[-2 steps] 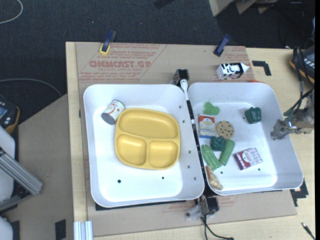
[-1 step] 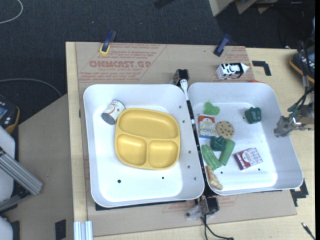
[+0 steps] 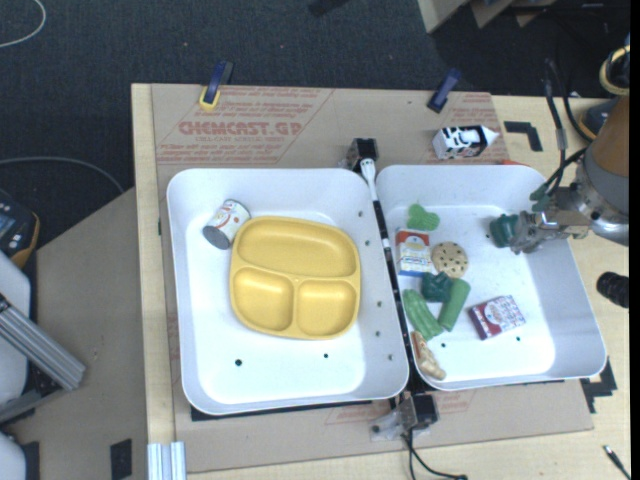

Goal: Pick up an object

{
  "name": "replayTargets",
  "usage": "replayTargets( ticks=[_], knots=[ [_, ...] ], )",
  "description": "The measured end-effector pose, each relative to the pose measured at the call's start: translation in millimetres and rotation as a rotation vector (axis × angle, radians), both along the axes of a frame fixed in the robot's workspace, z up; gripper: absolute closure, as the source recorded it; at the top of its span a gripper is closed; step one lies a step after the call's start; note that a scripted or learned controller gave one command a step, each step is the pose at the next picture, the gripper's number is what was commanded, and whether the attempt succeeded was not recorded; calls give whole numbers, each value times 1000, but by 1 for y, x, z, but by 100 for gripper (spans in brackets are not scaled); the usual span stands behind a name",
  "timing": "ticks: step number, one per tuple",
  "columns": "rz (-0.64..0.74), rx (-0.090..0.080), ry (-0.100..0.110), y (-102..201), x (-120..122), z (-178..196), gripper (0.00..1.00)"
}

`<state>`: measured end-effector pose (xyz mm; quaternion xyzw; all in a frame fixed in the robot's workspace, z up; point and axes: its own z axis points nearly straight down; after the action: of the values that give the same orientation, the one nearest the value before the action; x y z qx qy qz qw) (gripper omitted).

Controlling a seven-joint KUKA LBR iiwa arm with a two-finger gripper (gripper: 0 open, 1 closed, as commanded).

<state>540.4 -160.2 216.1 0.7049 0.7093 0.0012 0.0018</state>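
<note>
My gripper hangs over the right part of the right bin, with the arm coming in from the right. A small dark green object sits between its fingers, and the gripper is shut on it. Left of it in the same bin lie a light green piece, a red and white packet, a round cookie, a cluster of green pieces, a dark red packet and a tan piece.
The left bin holds a yellow divided plate and a small tipped can. A black and white item lies on the board behind the right bin. Clamps sit along the divider between the bins.
</note>
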Motion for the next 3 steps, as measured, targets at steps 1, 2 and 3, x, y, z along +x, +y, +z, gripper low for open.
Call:
replayTargets(
  ticks=[1, 2, 3],
  knots=[
    [0, 0, -2, 48, 31, 13, 100],
    [1, 1, -1, 100, 66, 8, 100],
    [-4, -1, 0, 110, 85, 2, 100]
  ],
)
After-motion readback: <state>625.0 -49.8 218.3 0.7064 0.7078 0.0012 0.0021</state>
